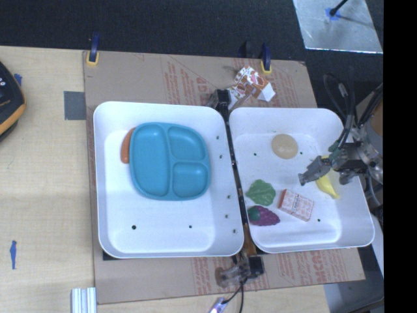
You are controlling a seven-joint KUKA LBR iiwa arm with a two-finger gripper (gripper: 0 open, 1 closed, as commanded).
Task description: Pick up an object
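My gripper (329,175) hangs over the right side of the right bin (293,240), open, its two dark fingers spread apart. A yellow banana-like piece (328,187) lies on the bin floor just below and between them, and I cannot tell whether they touch it. Also in this bin are a beige round disc (285,146), a green leafy piece (260,192), a purple grape bunch (263,216) and a small red-and-white box (296,205). All of these lie to the left of the gripper.
The left bin (111,233) holds a blue divided plate (171,160) with an orange item (124,147) tucked under its left edge. A crumpled wrapper (251,83) lies behind the bins. Cables and the arm crowd the right edge.
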